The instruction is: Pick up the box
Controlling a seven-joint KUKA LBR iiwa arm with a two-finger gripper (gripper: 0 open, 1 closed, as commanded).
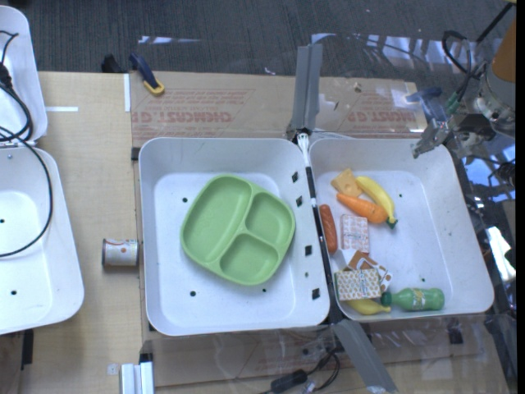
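Gripper [428, 140] hovers at the right bin's [459, 220] far right corner, nothing between its fingers; whether they're spread or clenched, cannot tell, too small and blurry. Box [358, 285] lies near the front rim, touching a banana [366, 306] and just beside a green bottle [420, 300]. Crowding probably complicates the approach. Green plate [238, 230] sits in the left bin [164, 220].

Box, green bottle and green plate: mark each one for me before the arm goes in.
box [358, 285], camera view, middle of its patterned top face.
green bottle [420, 300], camera view, middle of its body.
green plate [238, 230], camera view, on the ridge between its compartments.
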